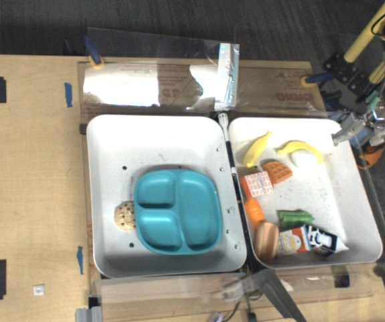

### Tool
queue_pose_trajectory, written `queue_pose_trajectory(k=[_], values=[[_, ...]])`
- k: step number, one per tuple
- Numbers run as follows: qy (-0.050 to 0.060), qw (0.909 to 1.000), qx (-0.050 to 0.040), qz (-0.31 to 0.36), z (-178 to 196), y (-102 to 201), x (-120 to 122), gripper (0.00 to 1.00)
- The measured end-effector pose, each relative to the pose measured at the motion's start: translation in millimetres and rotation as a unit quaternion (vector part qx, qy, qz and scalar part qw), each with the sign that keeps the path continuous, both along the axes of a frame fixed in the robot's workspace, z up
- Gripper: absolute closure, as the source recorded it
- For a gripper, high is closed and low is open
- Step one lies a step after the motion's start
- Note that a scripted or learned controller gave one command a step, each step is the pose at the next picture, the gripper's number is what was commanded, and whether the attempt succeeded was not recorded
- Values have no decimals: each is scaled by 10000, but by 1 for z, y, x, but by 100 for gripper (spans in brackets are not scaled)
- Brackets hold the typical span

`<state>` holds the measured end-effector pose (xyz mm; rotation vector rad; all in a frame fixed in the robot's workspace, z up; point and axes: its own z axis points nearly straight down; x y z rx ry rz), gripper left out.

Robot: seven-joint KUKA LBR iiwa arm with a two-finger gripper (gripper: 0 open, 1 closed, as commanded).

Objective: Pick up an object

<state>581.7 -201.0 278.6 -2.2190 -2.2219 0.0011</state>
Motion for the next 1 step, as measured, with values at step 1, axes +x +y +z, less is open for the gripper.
queue_pose_trajectory(k=[1], values=[[40,9940,5,-1090,-153,42,-37,0]])
